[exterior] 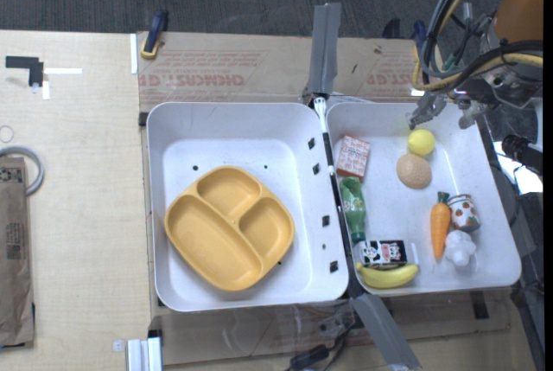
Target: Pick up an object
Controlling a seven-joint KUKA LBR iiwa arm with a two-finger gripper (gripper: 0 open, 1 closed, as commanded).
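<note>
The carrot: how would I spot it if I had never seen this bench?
Look in the right-hand white bin, toward its right side. The carrot lies there lengthwise, green top pointing to the far end, below a tan ball. It is the only long orange thing among its neighbours.

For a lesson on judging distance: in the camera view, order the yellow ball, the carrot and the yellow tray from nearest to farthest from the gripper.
From the gripper:
1. Yellow ball, right bin, just below it.
2. Carrot, right bin, lower down.
3. Yellow tray, left bin.
</note>
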